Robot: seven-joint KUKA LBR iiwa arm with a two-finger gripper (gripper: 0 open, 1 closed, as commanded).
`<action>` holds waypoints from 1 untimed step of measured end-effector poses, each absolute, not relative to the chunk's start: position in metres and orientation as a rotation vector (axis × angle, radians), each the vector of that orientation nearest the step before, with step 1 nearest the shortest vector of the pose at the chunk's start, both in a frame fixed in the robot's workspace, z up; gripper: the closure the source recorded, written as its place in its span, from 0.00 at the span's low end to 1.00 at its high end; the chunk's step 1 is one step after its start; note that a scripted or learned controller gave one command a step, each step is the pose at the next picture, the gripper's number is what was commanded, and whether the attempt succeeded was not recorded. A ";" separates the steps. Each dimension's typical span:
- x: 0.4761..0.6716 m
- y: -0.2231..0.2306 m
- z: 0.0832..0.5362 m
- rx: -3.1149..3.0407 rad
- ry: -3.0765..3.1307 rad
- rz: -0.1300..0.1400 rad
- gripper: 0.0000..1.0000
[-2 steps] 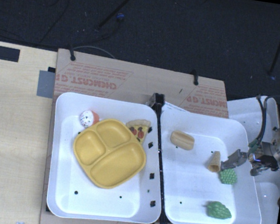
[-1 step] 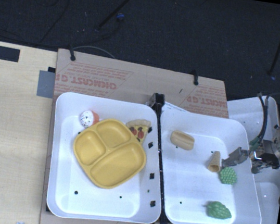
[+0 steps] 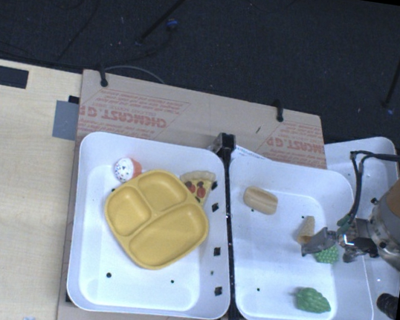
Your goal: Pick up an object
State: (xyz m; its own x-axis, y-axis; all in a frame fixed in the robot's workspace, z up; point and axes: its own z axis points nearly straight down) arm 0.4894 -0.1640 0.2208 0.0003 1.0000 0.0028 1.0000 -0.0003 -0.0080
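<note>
Two white bins were logged. Gripper sat low at the right bin's far side, over a small green toy; whether anything was held could not be told. Tan piece lay just beside: risk of nudging it or closing on nothing.

Two white bins are seen side by side. In the left bin lie a yellow divided plate, a pizza slice and a small ball. In the right bin a bread roll and a green cluster are found; the pincer is lowered at its right side, above a small green piece.
</note>
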 end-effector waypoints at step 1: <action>0.493 -0.172 0.164 -2.216 -2.215 0.006 0.00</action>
State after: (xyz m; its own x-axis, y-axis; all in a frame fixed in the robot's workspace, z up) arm 0.4928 -0.1722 0.1642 0.0007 1.0000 0.0028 1.0000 -0.0007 -0.0085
